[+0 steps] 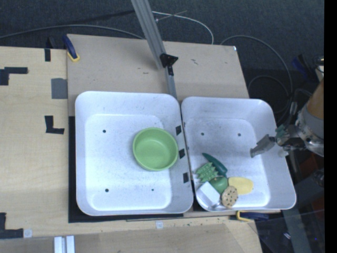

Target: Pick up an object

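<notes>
hovering at the right edge of the frame, the gripper (266, 145) sits over the right bin (263, 112), its tip above bare floor — nothing between the fingers, and how far apart they stand i cannot tell. candidate objects cluster in that bin's lower left corner: a yellow piece (241, 184), a round tan cookie-like piece (229, 196), a white block (209, 194), a green leafy piece (207, 171) and a dark green piece (216, 163), mostly touching. the green bowl (155, 149) lies alone in the left bin (87, 141). best bet looks like the yellow piece — outermost, nearest the gripper. come straight down, centred, clear of the neighbours and the bin wall.
</notes>
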You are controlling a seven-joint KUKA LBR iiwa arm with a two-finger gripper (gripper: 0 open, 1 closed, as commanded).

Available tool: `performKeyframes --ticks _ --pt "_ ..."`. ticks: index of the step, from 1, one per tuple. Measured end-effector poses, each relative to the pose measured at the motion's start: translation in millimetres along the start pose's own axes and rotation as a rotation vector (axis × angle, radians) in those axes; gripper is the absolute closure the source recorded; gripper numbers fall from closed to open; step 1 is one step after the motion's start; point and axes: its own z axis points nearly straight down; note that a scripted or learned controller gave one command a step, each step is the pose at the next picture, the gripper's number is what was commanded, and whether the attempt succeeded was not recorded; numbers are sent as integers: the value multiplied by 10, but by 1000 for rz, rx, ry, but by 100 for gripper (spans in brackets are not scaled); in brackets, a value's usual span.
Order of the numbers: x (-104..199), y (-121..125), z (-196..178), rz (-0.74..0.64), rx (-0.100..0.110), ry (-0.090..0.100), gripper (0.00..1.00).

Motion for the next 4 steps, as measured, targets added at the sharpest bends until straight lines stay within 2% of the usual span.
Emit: performKeyframes --ticks 1,3,4 --pt "-1 0 -1 0 0 0 0" --pt "-39 -46 900 2 5 1 0" --pt "-37 -43 1307 1 -1 -2 0"
